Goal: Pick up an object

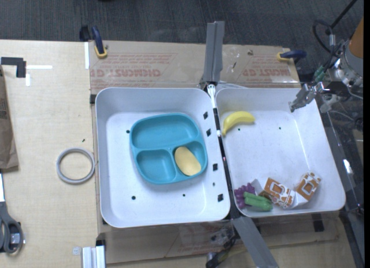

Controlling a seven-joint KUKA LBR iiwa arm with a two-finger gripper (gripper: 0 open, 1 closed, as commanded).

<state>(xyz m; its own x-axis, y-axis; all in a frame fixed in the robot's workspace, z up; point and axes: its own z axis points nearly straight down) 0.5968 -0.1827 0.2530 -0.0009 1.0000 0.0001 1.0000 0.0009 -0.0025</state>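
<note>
At the near edge of the right bin [324, 145], toward five o'clock, sits a small cluster: purple grapes [245, 191], a green vegetable [257, 201] just beside them, and two orange-and-white packets [277, 192] lying close together. To their left, the left bin [113, 145] holds a blue divided tray [156, 136], with a yellow lemon-like piece [188, 161] in its four o'clock compartment. Farther back, at about eleven o'clock in the right bin, a banana [237, 120] lies alone on bare floor, near the wall between the bins. It looks like the easiest pick: probably a light, stiff plastic toy with a smooth, somewhat slippery skin. I would take it across its thick middle, fingers on either side of the curve, since the tapered ends could squirt out. Farthest off, at one o'clock over the right bin's back corner, the gripper [302, 100] hangs above the rim, well apart from everything; whether it is spread or pressed together I cannot tell.
</note>
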